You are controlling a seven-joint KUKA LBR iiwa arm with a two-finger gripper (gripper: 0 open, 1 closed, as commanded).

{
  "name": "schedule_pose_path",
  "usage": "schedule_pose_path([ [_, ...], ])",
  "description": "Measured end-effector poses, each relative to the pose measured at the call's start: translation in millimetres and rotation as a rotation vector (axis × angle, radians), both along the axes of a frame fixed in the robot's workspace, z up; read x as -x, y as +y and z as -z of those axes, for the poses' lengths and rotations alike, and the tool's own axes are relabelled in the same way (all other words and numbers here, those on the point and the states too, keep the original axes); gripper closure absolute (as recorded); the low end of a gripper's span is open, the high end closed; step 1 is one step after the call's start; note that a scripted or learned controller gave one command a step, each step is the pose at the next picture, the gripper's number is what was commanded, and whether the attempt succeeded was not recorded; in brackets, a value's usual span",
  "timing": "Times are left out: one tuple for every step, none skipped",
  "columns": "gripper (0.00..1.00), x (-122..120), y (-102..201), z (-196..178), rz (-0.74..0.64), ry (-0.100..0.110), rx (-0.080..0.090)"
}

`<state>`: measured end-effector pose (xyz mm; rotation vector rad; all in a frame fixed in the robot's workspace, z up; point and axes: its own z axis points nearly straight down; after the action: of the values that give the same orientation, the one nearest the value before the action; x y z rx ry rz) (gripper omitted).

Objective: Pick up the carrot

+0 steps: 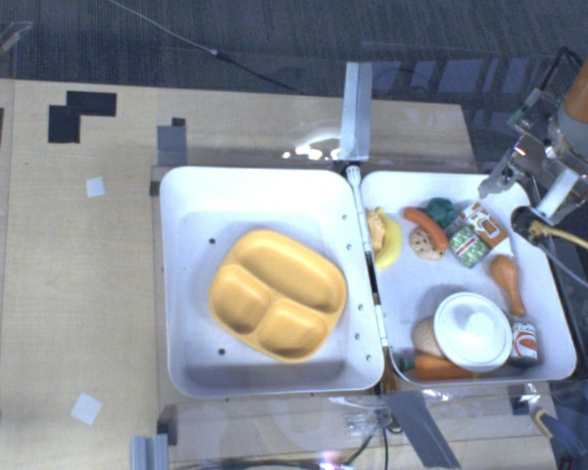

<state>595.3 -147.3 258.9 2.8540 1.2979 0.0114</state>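
Note:
The carrot (441,366) is orange with a green end. It lies along the front wall of the right bin (559,306), partly tucked under a white bowl (473,329). My gripper (517,186) hangs over the bin's far right corner, well away from the carrot, above and to the right of a green and white carton (475,235). Nothing shows between its fingers.
The right bin also holds a banana (384,235), a red sausage (426,227), a green vegetable (439,209), a cookie (427,247), a drumstick (508,280) and a small can (524,342). A yellow divided plate (276,294) sits in the left bin (191,213).

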Motion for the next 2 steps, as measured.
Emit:
schedule_pose_path([
  [0.00,-4,-22,147,0.069,0.006,-0.009],
  [0.00,15,30,172,0.254,0.003,-0.005],
])
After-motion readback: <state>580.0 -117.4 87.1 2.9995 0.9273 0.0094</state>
